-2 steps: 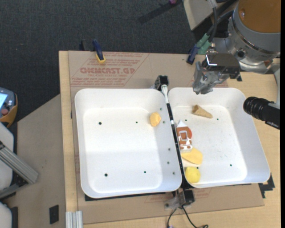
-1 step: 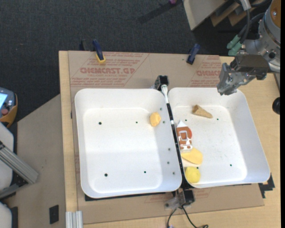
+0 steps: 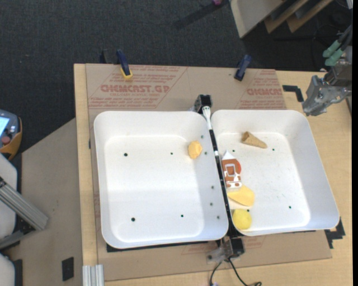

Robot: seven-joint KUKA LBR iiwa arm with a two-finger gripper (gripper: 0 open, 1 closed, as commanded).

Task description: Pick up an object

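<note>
The left bin (image 3: 112,184) holds one small yellow lump (image 3: 194,149) near its right wall. In the right bin (image 3: 313,167) lie a tan wedge (image 3: 253,140) at the back, an orange and white packet (image 3: 231,172) along the left wall, a pale yellow slice (image 3: 241,196) below it and a yellow ball (image 3: 242,219) at the front left corner. My gripper (image 3: 316,101) hangs at the right edge of the view, above the bench outside the right bin's back right corner, away from every object.
Blue clamps (image 3: 123,65) (image 3: 243,67) hold the cardboard sheet (image 3: 168,84) at its back edge. A black divider bar (image 3: 212,145) runs between the bins. Boxes (image 3: 279,14) stand beyond the bench at the top right.
</note>
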